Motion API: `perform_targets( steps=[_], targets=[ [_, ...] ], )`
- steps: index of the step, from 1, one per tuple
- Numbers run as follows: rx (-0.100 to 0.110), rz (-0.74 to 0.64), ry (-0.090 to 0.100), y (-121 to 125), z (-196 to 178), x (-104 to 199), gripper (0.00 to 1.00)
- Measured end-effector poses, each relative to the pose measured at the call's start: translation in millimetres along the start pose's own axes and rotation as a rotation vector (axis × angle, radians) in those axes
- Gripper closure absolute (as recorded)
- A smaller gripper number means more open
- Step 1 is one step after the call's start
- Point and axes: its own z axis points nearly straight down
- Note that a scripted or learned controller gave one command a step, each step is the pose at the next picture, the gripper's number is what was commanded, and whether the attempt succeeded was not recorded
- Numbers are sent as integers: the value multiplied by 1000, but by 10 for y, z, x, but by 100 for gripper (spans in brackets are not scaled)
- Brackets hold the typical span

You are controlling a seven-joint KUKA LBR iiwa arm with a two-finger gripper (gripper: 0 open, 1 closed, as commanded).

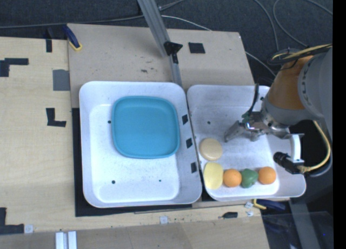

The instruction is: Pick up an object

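gripper [233, 132] spread wide, nothing held, over bare right bin [216, 102] floor above beige disc [211, 149]

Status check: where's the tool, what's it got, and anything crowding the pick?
Tool over right bin, nothing seen between its fingers. Nearest item: beige round piece, just below-left. Yellow piece, two orange balls, green item lined along the near wall.
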Motion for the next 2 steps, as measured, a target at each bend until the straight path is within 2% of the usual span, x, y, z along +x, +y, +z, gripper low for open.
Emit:
perform_targets(
  steps=[1, 2],
  targets=[
    [-3, 0, -1, 7, -121, -8, 100],
    [-5, 0, 0, 51, -707, 69, 100]
  ],
)
